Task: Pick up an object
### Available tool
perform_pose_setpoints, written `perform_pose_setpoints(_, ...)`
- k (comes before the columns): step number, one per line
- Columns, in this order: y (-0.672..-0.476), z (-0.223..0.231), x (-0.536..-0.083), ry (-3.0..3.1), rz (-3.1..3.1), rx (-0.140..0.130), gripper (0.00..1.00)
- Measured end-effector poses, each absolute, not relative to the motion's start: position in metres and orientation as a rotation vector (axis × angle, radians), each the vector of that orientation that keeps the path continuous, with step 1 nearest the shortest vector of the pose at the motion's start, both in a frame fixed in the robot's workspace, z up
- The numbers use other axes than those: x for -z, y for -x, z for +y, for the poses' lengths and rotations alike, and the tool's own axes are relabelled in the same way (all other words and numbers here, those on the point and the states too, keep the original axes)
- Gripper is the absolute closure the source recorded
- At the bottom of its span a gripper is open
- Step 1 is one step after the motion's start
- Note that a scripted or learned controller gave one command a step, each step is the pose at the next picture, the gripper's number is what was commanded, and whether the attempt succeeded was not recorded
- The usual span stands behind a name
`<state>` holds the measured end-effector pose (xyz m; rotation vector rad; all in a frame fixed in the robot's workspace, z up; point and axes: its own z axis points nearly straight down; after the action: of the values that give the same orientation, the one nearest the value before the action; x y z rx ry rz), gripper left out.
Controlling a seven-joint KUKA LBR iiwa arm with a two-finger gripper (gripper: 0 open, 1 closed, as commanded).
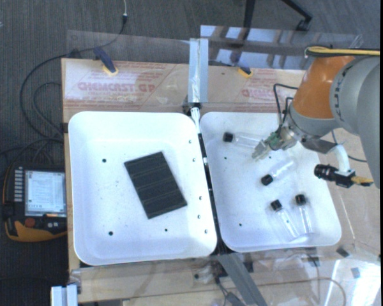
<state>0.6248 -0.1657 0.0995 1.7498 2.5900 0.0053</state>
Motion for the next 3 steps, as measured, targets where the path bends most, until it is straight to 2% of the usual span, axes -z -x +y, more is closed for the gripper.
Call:
perform_pose_setpoints(1,-0.625,-0.166,-0.099,-1.750,2.590,-0.005,0.00)
perform_pose_setpoints(2,-0.589,-0.186,-0.090,-1.747,2.594,-0.008,0.00)
perform_pose_setpoints(3,-0.518,-0.217,-0.092,-1.782,2.570,-0.015,0.00)
